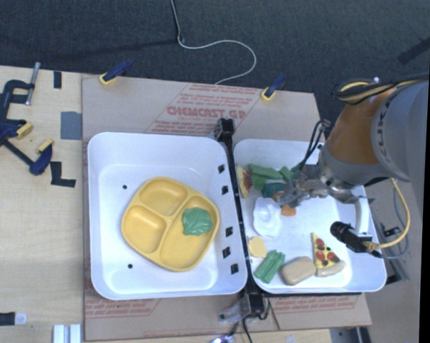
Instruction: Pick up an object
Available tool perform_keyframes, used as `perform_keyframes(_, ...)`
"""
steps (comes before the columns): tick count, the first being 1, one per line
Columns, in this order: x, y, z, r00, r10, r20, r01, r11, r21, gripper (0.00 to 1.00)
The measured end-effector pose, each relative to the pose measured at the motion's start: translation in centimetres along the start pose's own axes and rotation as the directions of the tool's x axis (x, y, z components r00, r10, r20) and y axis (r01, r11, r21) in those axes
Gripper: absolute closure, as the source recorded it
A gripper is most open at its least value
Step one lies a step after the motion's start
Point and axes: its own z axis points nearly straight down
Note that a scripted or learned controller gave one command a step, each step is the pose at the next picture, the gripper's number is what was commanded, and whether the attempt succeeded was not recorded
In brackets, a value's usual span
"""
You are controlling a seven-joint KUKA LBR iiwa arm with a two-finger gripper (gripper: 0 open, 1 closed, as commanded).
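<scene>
**Crowded corner, easy to grab the wrong thing**

Closest to where the camera looks from, along the near wall of the right bin (366,286), sit a tan bread-like piece (297,270), a green ridged piece (268,265) just to its left, and a pizza slice (324,254) just to its right. A small yellow piece (257,246) lies a little beyond the green one, and a white lump (266,215) sits farther back toward the bin's middle.

The gripper (294,193) has its tip low over the far part of that bin, just beyond the white lump, right among a green leafy toy (266,174) and a small orange bit (289,210). From here I cannot tell whether it is spread or clenched, nor whether anything sits in it.

No target is named, so any of these will do; the likely candidates are the ones crowded under the tip. That crowding is the risk. Closing there could pinch two things at once, or catch only an edge of the leafy toy so it slips on the lift. The white lump looks soft and could be nudged aside rather than grasped. Beyond the right bin's left wall, the yellow divided plate (169,222) with a green leaf (197,221) on it lies well apart and looks safe.
</scene>
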Motion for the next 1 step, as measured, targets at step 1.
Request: perform_keyframes(1, 0.10, 0.14, -6.13, 1.000, -0.001, 0.000, 0.001, 1.000, 0.000, 1.00)
